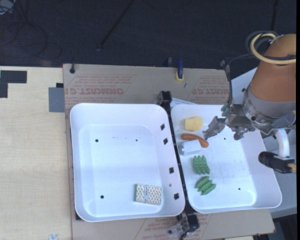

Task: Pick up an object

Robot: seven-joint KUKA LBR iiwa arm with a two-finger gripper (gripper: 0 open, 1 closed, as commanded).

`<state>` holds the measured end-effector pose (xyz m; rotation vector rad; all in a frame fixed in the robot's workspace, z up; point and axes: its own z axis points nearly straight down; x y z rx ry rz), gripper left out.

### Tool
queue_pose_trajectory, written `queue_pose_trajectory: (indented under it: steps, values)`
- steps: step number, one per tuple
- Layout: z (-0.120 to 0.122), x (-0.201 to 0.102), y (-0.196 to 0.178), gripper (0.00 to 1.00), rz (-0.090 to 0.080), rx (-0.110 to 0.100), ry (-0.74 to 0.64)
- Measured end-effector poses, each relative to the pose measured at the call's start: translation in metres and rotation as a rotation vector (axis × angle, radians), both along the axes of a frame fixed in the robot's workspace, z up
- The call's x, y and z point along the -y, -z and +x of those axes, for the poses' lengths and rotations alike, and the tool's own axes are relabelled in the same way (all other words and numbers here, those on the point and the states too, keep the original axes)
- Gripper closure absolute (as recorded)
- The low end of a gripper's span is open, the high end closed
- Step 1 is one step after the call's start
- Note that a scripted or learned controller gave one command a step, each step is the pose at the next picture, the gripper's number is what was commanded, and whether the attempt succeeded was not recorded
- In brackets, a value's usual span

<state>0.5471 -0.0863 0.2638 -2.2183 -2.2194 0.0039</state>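
In the right bin [250, 196] lie a yellow corn piece [193, 123], an orange carrot [195, 139], a small white block [191, 147] and two green pea-pod pieces [200, 164] [205, 185]. A small patterned packet [148, 194] rests near the front of the left bin [85, 134]. My gripper [225, 130] hovers over the back of the right bin, just right of the corn and the carrot. It is open, with nothing between its fingers.
The bins sit side by side on a cardboard sheet [115, 86], joined by a black divider [172, 149]. The arm's grey and orange body [272, 79] covers the right bin's back right corner. A wooden bench [25, 159] spreads to the left.
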Motion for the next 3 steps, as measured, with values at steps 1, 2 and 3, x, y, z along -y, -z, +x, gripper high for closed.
queue_pose_trajectory:
  steps: [1,2,3]
  values:
    - [-0.065,0.044,0.020,0.00,-0.001,-0.005,0.006]
    - [-0.072,0.133,-0.083,0.00,-0.009,0.013,0.007]
    - [-0.071,0.128,-0.236,0.00,-0.008,0.020,-0.001]
